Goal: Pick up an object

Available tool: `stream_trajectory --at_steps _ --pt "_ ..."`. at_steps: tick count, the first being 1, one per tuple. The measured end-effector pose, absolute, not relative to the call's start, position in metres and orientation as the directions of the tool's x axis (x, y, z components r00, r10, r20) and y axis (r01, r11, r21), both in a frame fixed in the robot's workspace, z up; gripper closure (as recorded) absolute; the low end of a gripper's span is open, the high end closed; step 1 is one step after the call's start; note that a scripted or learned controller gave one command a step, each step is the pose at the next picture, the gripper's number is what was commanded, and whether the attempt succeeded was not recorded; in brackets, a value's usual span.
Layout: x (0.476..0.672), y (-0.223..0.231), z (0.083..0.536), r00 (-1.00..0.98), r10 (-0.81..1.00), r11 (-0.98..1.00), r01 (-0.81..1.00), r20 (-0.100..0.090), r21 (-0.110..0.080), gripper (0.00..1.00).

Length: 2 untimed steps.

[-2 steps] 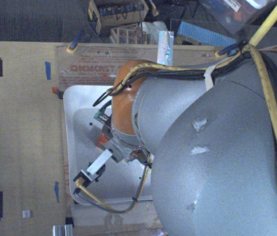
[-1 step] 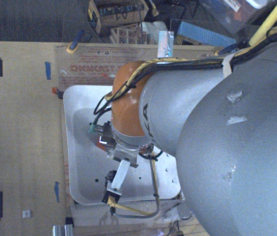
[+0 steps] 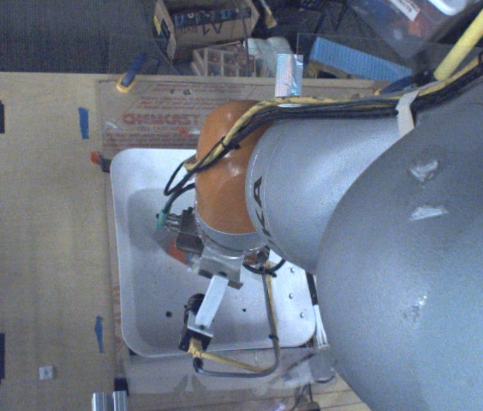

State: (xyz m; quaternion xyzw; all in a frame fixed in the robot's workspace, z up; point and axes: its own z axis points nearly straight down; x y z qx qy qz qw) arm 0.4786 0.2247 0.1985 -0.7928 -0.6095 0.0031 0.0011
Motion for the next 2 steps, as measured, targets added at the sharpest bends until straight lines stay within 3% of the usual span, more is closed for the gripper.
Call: stream_trajectory --at_steps 1,2 --pt "0.479 0.225 0.208 0.256 0.967 -0.256 0.967 -0.004 -0.005 1.0" --pt "0.48 0.169 0.281 -0.072 0.997 0.072 0.997 -0.001 0.002 1.0"
